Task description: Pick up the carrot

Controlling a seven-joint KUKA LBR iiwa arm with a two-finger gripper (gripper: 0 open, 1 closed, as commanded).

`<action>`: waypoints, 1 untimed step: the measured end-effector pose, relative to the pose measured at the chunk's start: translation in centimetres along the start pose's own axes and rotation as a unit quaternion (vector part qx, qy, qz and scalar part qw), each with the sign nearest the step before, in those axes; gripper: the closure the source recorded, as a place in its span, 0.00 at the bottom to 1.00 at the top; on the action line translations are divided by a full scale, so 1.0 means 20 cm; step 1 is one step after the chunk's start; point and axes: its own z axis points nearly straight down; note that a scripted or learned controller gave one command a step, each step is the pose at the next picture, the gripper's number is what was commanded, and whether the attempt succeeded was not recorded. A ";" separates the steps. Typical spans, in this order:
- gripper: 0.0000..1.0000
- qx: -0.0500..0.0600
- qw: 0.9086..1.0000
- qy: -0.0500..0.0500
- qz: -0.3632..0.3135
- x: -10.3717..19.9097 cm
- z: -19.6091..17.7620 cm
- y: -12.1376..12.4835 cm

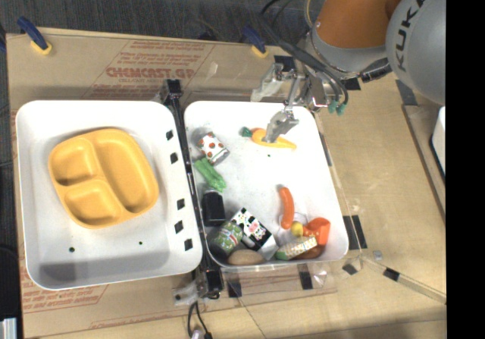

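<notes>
The carrot (285, 206) is seen lying in the right bin (326, 178), near its right wall toward the near right corner, above a pile of toys (265, 239). The pincer (279, 127) is held near the bin's far edge over a yellow banana (276, 143); whether it is open cannot be told. A yellow tray (102, 176) is seen in the left bin (30, 254).

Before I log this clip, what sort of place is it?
Likely a robotics lab test bench: a KUKA arm reaches over two white bins, one with a yellow divided tray, the other with toy food such as a carrot.
</notes>
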 end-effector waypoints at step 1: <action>0.00 -0.002 1.000 0.007 0.011 -0.09 0.62 -0.17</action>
